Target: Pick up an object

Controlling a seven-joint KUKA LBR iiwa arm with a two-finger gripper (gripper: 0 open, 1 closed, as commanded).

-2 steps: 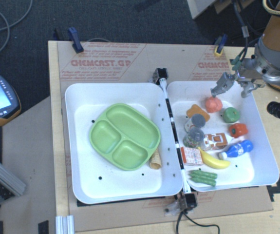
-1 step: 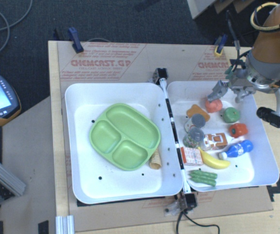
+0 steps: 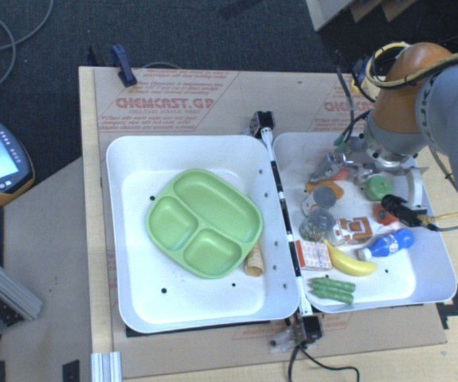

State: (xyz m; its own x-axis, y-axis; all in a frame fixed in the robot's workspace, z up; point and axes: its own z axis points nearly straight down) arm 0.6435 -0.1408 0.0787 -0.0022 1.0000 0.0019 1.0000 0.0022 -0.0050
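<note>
Arm low over the cluttered right bin (image 3: 432, 281)

The gripper (image 3: 342, 165) (finger state cannot be told) sits just above an orange piece (image 3: 325, 188); below that lie a curved yellow banana (image 3: 350, 263) and bumpy green pea pods (image 3: 330, 290).

Left bin (image 3: 125, 213): divided plate (image 3: 205, 222) at centre. Right bin (image 3: 428, 277): banana (image 3: 350, 263), bottle (image 3: 388, 244), beans (image 3: 330, 290) toward lower frame.
</note>
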